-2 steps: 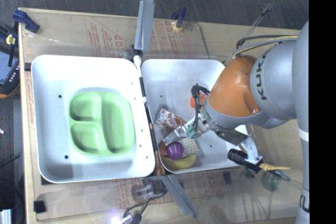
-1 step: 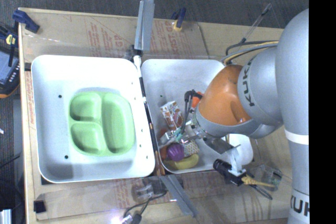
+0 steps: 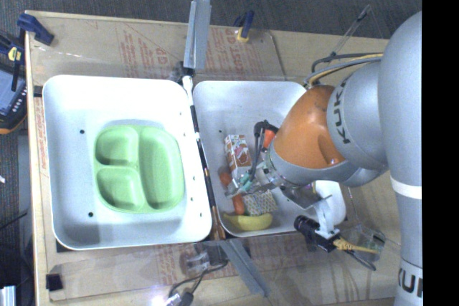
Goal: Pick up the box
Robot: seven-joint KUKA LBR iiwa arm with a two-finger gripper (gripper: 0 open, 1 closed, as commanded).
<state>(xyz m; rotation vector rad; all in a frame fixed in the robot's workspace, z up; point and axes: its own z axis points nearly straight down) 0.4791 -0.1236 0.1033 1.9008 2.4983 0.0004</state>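
Box (image 3: 237, 151) lies beside banana (image 3: 249, 222) and clutter, arm (image 3: 315, 136) overhead.

Smooth, seemingly plastic white bins (image 3: 64, 154) hold a matt green tray (image 3: 140, 168).

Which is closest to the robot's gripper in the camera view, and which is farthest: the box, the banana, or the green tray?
Measured from the gripper in the right bin:
1. Box, just above it in the picture, and banana, just below it, at the bin's near edge. Those two are too close to call.
2. Green tray, farthest, over in the left bin.
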